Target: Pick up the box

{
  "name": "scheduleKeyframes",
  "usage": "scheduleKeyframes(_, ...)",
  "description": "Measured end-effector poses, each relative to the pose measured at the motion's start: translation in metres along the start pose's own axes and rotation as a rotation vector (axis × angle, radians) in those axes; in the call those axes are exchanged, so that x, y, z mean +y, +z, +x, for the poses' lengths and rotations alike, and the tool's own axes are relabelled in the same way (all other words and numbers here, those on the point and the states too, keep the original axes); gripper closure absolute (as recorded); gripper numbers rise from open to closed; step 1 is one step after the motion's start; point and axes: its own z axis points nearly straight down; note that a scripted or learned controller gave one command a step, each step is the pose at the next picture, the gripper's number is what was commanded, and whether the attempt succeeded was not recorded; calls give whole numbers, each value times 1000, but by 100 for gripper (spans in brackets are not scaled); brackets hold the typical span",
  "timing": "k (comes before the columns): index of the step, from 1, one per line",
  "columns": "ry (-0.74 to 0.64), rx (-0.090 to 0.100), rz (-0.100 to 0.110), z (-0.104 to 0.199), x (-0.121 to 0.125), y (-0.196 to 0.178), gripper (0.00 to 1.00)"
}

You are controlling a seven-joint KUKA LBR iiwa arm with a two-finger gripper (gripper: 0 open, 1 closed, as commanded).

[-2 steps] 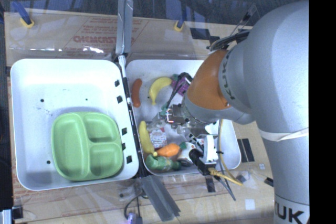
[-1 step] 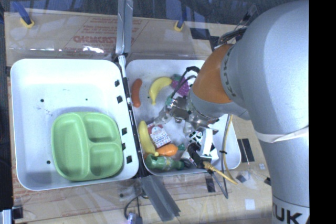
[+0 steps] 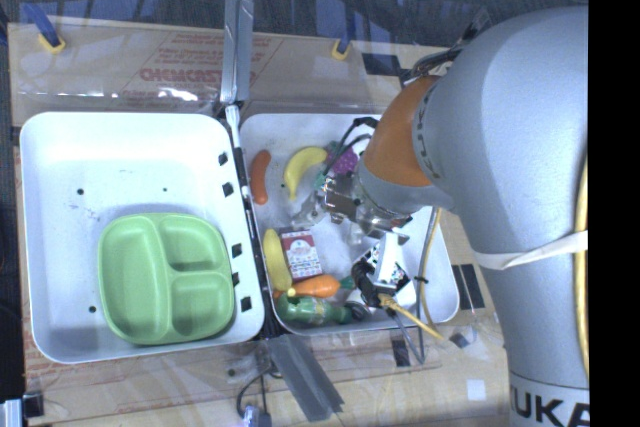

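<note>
The box is small, red and white, and lies flat near the front of the right bin. A yellow piece lies along its left side and a carrot just in front of it. My gripper hangs over the middle of the right bin, up and to the right of the box and apart from it. The grey wrist with its orange band covers much of the gripper and the bin's right half.
A banana, an orange sausage and purple grapes lie at the back of the right bin. A green vegetable lies along its front wall. The left bin holds a green divided plate.
</note>
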Motion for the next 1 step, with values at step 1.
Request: scheduleKeyframes(1,7,-2,4,5,-36,2,0)
